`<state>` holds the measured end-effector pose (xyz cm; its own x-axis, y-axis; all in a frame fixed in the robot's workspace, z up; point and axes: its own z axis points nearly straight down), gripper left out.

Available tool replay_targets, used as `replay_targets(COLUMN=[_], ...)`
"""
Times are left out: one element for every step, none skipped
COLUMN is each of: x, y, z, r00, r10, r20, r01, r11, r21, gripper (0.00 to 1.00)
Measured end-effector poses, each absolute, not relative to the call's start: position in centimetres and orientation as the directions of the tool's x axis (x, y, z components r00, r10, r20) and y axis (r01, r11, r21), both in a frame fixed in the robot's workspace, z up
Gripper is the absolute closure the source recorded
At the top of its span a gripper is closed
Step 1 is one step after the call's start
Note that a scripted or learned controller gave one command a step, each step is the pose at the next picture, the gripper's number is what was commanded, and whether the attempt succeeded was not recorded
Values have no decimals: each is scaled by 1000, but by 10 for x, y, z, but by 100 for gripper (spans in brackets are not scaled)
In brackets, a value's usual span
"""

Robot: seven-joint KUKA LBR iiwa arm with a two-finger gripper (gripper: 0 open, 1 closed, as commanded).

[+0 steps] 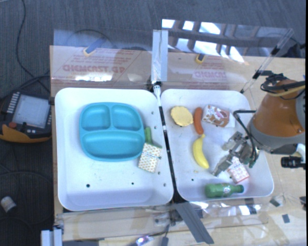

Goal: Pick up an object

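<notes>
Both white bins (113, 191) look like smooth plastic with a soft sheen; the blue tray (112, 130) is smooth, matt plastic. The banana (199, 152) and green bottle (223, 189) look glossy plastic. The arm's orange band (277, 118) is smooth and shiny, the table (108, 65) plain brown cardboard, the floor rough grey carpet

There are two white bins (66, 188). One blue tray (112, 130), one small green item (148, 135) and one patterned packet (150, 158). One cookie (181, 116), one sausage (198, 120), one banana (199, 153), one green bottle (224, 190), two red-and-white packets (216, 116).
</notes>
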<state>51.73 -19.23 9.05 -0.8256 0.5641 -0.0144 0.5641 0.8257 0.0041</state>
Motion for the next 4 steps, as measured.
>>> replay_targets(x=[578, 596, 598, 610], y=[-125, -96, -95, -53], z=[90, 90, 102, 184], r00=[-823, -863, -862, -672], r10=[568, 506, 506, 741], r20=[-14, -15, -16, -1], r01=[568, 506, 506, 741], r11=[823, 863, 862, 672], r21=[7, 1, 5, -1], gripper=[0, 0, 100, 100])
